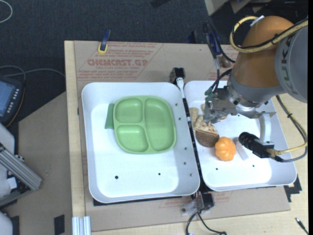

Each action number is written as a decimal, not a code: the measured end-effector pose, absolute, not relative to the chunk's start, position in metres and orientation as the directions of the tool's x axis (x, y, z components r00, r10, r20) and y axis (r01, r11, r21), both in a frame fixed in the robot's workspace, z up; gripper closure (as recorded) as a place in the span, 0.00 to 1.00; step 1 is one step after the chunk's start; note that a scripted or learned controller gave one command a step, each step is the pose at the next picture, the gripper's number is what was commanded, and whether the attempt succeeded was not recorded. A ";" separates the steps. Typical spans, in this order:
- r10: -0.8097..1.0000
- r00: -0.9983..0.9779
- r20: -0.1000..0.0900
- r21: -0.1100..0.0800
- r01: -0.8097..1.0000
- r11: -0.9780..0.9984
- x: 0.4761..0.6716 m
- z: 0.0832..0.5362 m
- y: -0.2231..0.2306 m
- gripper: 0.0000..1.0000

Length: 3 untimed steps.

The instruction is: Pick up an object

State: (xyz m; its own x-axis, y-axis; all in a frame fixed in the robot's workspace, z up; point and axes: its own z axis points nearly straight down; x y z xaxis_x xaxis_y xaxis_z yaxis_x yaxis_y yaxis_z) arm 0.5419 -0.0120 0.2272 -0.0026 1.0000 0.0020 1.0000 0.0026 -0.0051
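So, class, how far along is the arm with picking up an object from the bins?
Done: the end effector hangs low in the right bin, close over the brown object. In hand: lining up; no grasp is visible. Left: gripping and lifting it. The orange object lies beside it.

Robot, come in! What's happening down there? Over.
Gripper low in the right bin, just over the brown lump. Orange ball close beside the lump. Green plate in the left bin, out of the way.

Bench (73,131) bears a white bin (95,151); a second bin (244,176) adjoins it.
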 end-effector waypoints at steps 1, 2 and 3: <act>1.000 -0.005 0.003 -0.004 1.000 0.005 0.513 0.236 0.031 1.00; 1.000 -0.002 0.002 -0.006 1.000 0.002 0.479 0.228 0.059 1.00; 1.000 -0.002 0.000 0.001 1.000 0.002 0.487 0.234 0.070 1.00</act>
